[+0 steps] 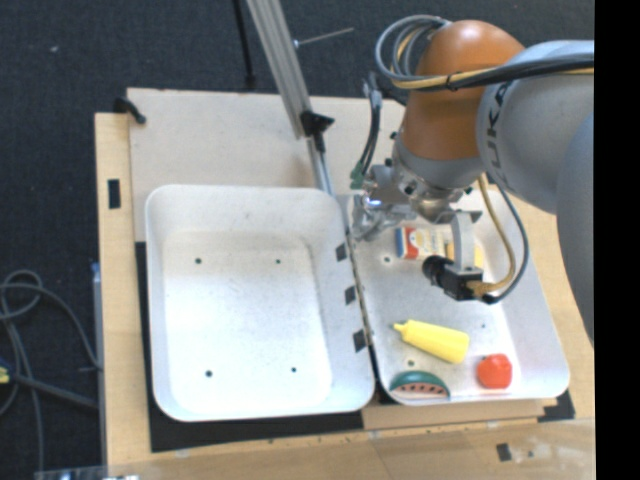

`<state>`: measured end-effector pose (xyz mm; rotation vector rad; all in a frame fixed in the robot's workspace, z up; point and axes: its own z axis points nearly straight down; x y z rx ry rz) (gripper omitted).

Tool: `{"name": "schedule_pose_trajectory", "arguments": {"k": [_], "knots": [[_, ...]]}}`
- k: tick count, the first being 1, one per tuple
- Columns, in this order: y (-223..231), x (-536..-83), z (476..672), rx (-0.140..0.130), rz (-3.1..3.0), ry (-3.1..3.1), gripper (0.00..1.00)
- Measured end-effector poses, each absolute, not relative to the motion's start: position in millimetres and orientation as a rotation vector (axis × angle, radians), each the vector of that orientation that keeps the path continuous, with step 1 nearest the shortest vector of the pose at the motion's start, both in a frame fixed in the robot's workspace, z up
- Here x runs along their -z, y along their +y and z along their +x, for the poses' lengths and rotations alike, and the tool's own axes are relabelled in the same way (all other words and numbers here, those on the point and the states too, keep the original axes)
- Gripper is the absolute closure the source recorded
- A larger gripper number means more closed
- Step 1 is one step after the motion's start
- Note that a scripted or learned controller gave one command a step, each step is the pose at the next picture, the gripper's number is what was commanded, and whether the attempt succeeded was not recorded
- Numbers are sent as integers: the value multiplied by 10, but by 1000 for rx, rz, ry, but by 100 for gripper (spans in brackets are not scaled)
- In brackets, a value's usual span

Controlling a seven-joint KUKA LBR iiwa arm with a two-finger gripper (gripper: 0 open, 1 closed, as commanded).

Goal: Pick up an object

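— Over the right bin, where was your pincer?
— Hanging at its upper part; I couldn't tell its state.
— And the objects?
— Yellow bottle and red ball lay lower right.

On the counter the left bin sits beside the right bin, in which a bottle, tomato and watermelon slice lie near the front, below the end effector.

The left bin offers open floor. In the right bin, a yellow bottle, red ball and what looks like a watermelon slice crowd the near end.
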<state>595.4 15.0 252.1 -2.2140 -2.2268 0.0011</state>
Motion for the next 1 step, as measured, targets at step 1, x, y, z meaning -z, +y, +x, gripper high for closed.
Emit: {"name": "schedule_pose_trajectory", "arguments": {"k": [1], "knots": [[519, -2510, 5659, 0, -2214, -2227, 100]]}}
